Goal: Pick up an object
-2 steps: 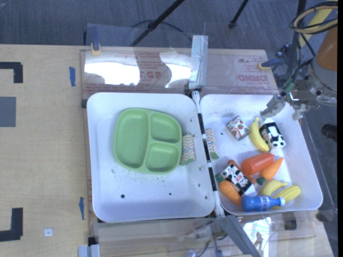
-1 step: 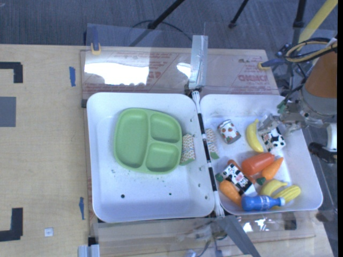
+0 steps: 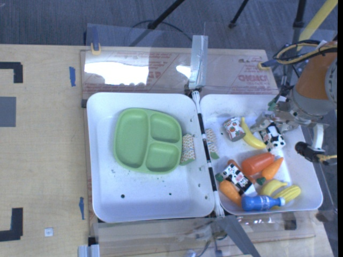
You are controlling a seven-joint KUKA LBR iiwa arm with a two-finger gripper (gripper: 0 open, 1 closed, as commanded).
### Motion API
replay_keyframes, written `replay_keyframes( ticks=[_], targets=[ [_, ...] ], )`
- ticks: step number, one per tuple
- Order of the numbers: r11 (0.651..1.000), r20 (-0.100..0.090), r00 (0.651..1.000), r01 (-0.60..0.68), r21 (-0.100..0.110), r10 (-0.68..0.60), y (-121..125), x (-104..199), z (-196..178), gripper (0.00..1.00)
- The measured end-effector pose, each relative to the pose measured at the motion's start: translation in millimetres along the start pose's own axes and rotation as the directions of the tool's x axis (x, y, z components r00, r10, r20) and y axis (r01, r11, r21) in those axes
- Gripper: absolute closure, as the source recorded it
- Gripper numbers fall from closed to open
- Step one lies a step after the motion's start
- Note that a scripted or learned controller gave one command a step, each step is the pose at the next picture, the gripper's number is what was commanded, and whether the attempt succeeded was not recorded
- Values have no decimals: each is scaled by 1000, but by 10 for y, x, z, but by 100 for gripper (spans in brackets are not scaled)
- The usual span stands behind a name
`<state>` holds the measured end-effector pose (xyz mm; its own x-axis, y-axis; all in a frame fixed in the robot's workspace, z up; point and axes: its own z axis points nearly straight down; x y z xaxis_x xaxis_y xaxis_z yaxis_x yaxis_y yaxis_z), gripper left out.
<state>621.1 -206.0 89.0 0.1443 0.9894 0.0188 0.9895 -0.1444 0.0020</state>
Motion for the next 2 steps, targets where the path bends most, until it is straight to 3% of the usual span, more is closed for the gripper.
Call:
replay_keyframes(
  ticks=[1,2],
  targets=[
    [1000,10,1000,0,-6,0,12,-41,-91,100],
    [1000,19,1000,-21,3,20,202,514,-913,100]
  ],
)
